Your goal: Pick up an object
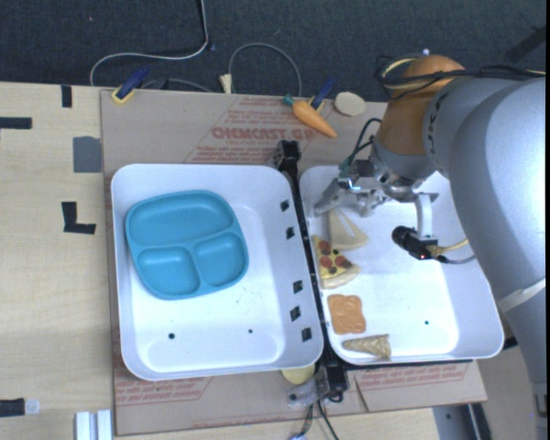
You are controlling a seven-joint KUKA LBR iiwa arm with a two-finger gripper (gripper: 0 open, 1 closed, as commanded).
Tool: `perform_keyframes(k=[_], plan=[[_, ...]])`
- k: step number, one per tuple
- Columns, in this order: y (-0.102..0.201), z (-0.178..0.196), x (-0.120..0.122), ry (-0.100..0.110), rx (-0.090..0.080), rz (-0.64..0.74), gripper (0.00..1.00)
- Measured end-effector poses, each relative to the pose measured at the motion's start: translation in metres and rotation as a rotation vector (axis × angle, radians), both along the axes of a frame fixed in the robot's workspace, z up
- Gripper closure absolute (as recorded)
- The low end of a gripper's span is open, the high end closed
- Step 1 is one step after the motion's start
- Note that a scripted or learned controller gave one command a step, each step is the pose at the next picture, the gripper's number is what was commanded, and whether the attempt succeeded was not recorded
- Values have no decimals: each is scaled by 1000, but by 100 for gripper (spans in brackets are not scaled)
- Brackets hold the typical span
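Observation:
My gripper [374,207] hangs over the far left part of the right bin [440,291], open, with nothing between its fingers. One silver finger [327,198] points toward the divider and the other [424,213] is toward the bin's middle. A pale wedge-shaped toy [350,234] lies just in front of the gripper. Nearer the front along the left wall lie a pizza slice [334,265], an orange toast-like piece [346,314] and a tan wedge [368,345].
The left bin [211,337] holds a blue divided plate [186,243]. A toy carrot [313,118] and a beige round piece [350,104] lie on the cardboard behind the bins. The grey arm [495,181] covers the right bin's far right side.

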State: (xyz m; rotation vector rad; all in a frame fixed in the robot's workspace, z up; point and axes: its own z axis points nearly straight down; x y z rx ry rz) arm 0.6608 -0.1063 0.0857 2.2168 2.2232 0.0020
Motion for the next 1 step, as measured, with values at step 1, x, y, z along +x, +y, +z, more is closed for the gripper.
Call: perform_keyframes(k=[1], plan=[[12, 0, -18, -1, -2, -1, 0]])
